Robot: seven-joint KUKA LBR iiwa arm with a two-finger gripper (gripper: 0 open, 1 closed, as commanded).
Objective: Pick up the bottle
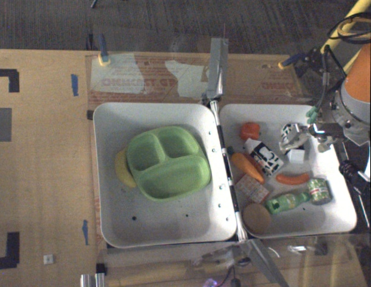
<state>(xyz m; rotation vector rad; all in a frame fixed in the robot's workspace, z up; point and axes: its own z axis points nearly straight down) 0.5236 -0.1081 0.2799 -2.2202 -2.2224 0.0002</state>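
Observation:
A green bottle (286, 202) lies on its side near the front of the right bin (344, 220), its length running left to right. My gripper (295, 137) hangs over the back right part of that bin, well behind the bottle and apart from it. A white block (296, 156) sits just under the gripper. The grey arm with its orange band (360, 82) comes in from the right.
Around the bottle lie a green can (319, 191), a red sausage (292, 178), a brown disc (257, 218) and a cracker (252, 189). A black-and-white carton (265, 156), a carrot (247, 167) and a red piece (250, 130) sit further left. The left bin (113, 220) holds a green divided plate (167, 162).

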